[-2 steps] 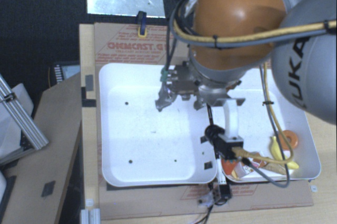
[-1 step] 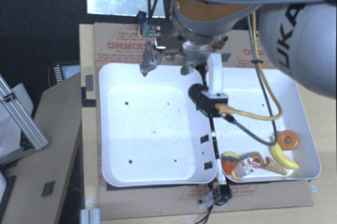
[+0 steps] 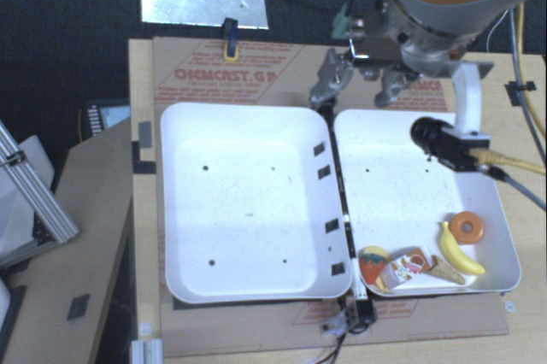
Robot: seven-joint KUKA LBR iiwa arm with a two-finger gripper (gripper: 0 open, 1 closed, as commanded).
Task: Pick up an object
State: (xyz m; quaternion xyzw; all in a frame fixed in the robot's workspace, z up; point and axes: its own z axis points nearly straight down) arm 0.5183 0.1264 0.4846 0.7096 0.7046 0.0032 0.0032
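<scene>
My gripper [image 3: 357, 87] hangs above the back edge of the right bin [image 3: 402, 183], near the divide between the two bins. Its two fingers [image 3: 326, 85] stand apart with nothing between them. Along the right bin's front edge lie several small objects: a yellow banana [image 3: 457, 253], an orange ring-shaped toy [image 3: 467, 226], a red-orange fruit [image 3: 373, 264], a small white and red packet [image 3: 407, 267] and a tan wedge [image 3: 445, 271]. All lie well in front of the gripper.
The left bin [image 3: 248, 200] sits beside the right one on a cardboard sheet [image 3: 231, 72]. A black cylindrical device [image 3: 444, 144] with a cable hangs over the right bin's back right. A yellow clip [image 3: 231, 42] stands at the cardboard's back edge.
</scene>
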